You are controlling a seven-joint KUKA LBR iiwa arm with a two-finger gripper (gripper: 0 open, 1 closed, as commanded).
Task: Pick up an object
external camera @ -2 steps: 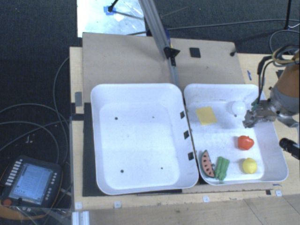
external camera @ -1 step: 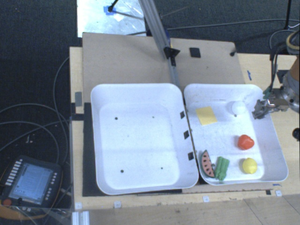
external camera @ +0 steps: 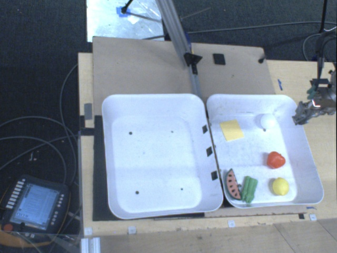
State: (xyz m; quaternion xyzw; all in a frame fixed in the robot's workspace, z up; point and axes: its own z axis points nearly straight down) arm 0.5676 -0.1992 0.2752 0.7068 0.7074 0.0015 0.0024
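- You have a flat yellow square sponge (external camera: pixel 231 130) and a white ball (external camera: pixel 267 121) at the right bin's far end.
- A red tomato-like piece (external camera: pixel 275 160) lies mid-bin.
- A watermelon slice (external camera: pixel 233 184), a green vegetable piece (external camera: pixel 248 188) and a yellow lemon (external camera: pixel 280 186) lie along the near wall.

You have two white bins on the surface (external camera: pixel 237 73): a left bin (external camera: pixel 113 109) and a right bin (external camera: pixel 310 167). Count in the right bin, six items, one of each kind:
- one yellow flat square (external camera: pixel 231 130)
- one white ball (external camera: pixel 267 121)
- one red piece, tomato-like (external camera: pixel 275 160)
- one yellow lemon-like piece (external camera: pixel 280 186)
- one green piece (external camera: pixel 248 188)
- one watermelon slice (external camera: pixel 233 184)

You also have one hand (external camera: pixel 304 113) at the right bin's far right rim, and one handheld screen unit (external camera: pixel 32 204) on the floor at lower left
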